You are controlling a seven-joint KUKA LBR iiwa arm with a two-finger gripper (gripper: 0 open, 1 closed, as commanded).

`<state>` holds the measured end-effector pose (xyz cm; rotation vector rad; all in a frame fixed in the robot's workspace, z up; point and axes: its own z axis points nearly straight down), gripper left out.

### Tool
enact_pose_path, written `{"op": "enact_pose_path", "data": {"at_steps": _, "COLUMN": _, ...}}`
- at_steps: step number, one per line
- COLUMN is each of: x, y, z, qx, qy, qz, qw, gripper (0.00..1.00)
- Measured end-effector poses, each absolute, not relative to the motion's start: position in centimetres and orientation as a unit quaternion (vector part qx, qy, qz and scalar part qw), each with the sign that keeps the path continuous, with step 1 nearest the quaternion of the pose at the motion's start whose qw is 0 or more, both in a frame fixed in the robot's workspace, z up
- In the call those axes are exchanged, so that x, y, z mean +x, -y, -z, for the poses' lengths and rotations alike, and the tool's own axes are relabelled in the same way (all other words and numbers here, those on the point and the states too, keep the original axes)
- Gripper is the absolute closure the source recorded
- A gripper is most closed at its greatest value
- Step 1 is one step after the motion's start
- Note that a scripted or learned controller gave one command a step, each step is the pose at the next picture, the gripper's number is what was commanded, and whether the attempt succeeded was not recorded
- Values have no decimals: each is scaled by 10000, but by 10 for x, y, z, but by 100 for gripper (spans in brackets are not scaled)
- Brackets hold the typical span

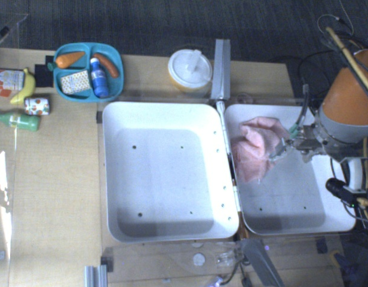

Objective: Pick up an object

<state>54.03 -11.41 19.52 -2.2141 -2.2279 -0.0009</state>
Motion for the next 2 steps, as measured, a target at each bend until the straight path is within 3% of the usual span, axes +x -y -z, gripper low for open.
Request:
{"op": "enact_pose_path", "data": {"at_steps": 1, "x": 568, "y": 105, "z": -94, "qx": -6651, "qy": 7468, "qz": 12, "qw": -12, "gripper": 0}}
{"op": "enact_pose_path", "data": {"at_steps": 2, "x": 650, "y": 115, "z": -88, "qx": -6467, "qy": 7627, "qz": 20, "qw": -34, "gripper": 0}}
